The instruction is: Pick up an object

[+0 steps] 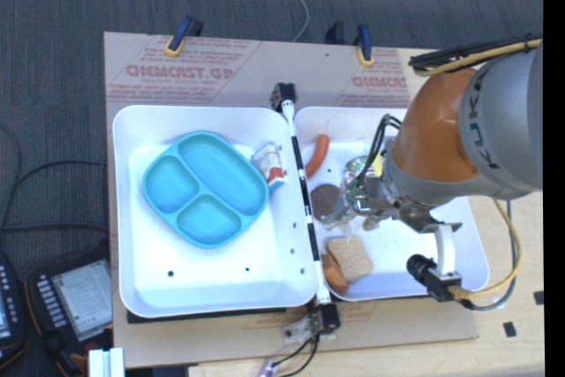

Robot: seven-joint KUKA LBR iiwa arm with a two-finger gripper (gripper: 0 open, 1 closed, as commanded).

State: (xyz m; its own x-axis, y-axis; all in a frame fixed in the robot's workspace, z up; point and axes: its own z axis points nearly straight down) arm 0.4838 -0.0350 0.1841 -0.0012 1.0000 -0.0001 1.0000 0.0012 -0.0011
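Note:
My gripper [357,206] hangs low over the middle of the right bin [468,225], under the grey and orange arm [459,132]. Just left of it lies a brown round piece [325,199], partly covered by the gripper. An orange sausage [317,154] lies at the bin's back left. A tan bread slice [350,257] rests at the front left on an orange-brown roll [335,276]. I see nothing held by the gripper. The arm hides the bin's centre.
The left bin [141,278] bears a blue divided plate [205,187] and a small red and white can [269,162] near its right wall. A black divider bar [298,181] runs between the bins. Cables trail at the right bin's front right corner.

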